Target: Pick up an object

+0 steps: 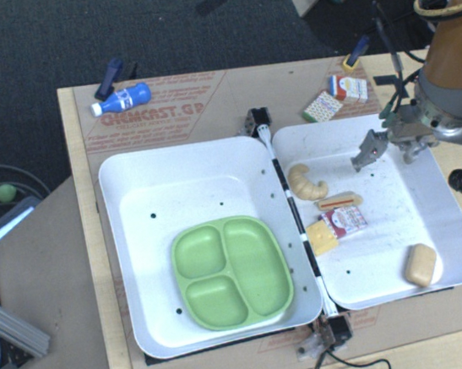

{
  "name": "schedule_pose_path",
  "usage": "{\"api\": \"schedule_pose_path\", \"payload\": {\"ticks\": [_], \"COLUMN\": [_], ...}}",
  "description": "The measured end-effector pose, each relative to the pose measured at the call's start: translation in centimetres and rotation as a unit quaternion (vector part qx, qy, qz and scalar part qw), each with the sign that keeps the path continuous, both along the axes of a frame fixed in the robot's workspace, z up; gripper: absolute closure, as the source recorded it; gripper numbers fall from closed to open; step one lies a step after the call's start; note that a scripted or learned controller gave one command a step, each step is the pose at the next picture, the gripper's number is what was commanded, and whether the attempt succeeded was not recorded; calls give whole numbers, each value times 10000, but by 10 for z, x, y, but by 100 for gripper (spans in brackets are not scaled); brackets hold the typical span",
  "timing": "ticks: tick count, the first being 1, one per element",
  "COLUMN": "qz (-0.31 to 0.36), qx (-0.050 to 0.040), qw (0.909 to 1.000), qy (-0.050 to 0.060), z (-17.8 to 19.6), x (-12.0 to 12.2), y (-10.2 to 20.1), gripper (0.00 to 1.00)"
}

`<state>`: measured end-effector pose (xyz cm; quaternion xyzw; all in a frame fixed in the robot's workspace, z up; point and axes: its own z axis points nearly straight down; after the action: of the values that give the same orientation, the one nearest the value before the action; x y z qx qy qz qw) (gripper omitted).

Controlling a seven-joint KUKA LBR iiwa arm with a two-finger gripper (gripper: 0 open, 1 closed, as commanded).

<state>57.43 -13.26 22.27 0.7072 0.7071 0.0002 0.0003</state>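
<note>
My gripper hangs open over the far right part of the right bin, with nothing between its fingers. Left of it in that bin lies a pale croissant. Below that are a thin hot-dog-like stick, a red and white packet and a yellow cheese wedge. A tan bread roll sits in the bin's near right corner. None of these touches the gripper.
The left bin holds a green divided plate. Behind the bins on the bench lie a blue and white bottle, small printed boxes and a blue clip. A black clamp joins the bins.
</note>
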Motion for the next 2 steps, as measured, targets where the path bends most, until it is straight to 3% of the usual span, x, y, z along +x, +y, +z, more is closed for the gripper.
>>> {"api": "schedule_pose_path", "payload": {"ticks": [1, 2], "qz": [6, 0], "qx": [4, 1], "qw": [10000, 10000], "qy": [13, 7], "z": [-44, -138], "x": [-10, 6], "y": [38, 28], "gripper": [0, 0]}}
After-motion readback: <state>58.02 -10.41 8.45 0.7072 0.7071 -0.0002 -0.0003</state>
